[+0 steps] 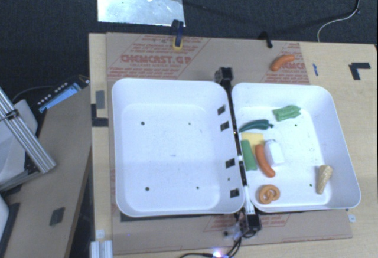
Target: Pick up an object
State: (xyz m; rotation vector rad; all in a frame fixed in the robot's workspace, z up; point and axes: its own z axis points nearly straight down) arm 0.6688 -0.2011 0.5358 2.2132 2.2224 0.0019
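Orange sausage [265, 160] lying against white block [274, 151] in right bin [339, 133], green stick [248, 155] near same block: crowding risks double grab or slip; jaws' state cannot be told.

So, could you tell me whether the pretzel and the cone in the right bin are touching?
Apart. The camera view shows the pretzel near the divider and the cone toward the right wall, with bare white bin floor between them.
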